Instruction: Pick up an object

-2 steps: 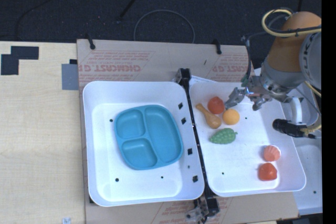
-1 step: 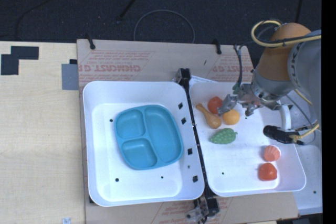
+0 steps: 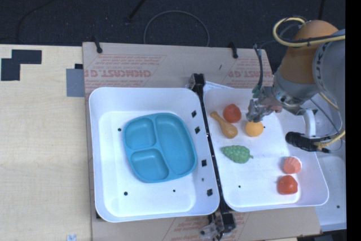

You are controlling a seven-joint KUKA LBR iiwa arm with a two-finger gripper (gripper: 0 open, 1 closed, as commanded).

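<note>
The right bin (image 3: 316,189) holds several toy foods: a red tomato (image 3: 232,113), a tan drumstick-shaped piece (image 3: 224,125), an orange ball (image 3: 254,129), a green leafy piece (image 3: 236,153), a pink shell-like piece (image 3: 291,165) and a red piece (image 3: 287,184). My gripper (image 3: 256,114) hangs right above the orange ball, its tips at the ball's top. The ball rests on the bin floor.
The left bin (image 3: 107,189) holds a blue divided plate (image 3: 159,147). A black divider clip strip (image 3: 206,144) runs between the bins. The arm's grey wrist and orange band fill the space right of the gripper.
</note>
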